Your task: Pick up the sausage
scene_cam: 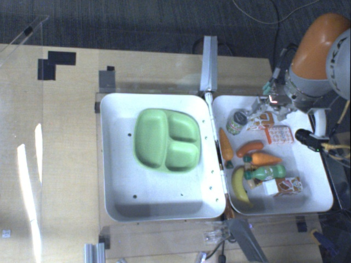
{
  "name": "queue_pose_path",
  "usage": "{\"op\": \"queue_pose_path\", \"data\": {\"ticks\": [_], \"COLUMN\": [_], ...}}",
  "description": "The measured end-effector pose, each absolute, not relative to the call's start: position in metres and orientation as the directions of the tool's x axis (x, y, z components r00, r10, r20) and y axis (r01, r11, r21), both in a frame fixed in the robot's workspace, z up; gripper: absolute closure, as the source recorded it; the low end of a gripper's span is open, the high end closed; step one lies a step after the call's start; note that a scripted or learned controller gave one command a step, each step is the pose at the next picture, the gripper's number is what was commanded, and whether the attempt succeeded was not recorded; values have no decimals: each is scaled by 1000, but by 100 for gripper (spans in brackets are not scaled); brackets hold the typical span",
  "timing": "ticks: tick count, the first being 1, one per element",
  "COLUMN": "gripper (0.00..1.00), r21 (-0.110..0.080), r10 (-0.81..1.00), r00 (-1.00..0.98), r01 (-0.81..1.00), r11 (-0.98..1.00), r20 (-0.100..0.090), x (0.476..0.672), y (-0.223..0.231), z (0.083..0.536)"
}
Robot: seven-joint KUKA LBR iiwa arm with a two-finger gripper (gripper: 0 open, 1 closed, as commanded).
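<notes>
Sausage (250,148) lies in the right bin (323,201), near its centre, tilted with its higher end toward 2 o'clock; a carrot (265,159) sits just beside it at 5 o'clock, and another orange carrot (225,144) lies along the bin's left wall at 9 o'clock from the sausage. At 6 o'clock from the sausage come a green bottle (267,173), a banana (239,185) curving along the left wall, and a small carton (283,186) near the bin's front. A can (237,122) stands at 11 o'clock from the sausage, and a red-and-white packet (278,134) lies at 2 o'clock. The pincer (268,107) hangs over the far part of the right bin, at 1 o'clock from the sausage and apart from it, nothing visibly between its fingers; whether they are spread or closed cannot be told. The left bin (118,201) holds a green divided tray (166,139). Both bins rest on the pale worktop (55,174).
</notes>
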State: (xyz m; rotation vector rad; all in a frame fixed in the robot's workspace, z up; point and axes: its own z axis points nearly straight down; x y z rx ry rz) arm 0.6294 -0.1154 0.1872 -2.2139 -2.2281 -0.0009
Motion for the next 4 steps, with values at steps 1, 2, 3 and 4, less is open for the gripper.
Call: {"op": "queue_pose_path", "data": {"ticks": [1, 2, 3, 4], "gripper": [0, 0, 0, 100], "r21": [17, 3, -54, -63], "r10": [999, 995, 999, 999], "r00": [-54, 104, 43, 34], "r01": [998, 995, 998, 997], "r11": [54, -104, -43, -33], "r20": [-3, 1, 8, 16], "x": [598, 633, 660, 661], "y": [-140, -186, -195, -190], "z": [99, 108, 93, 101]}}
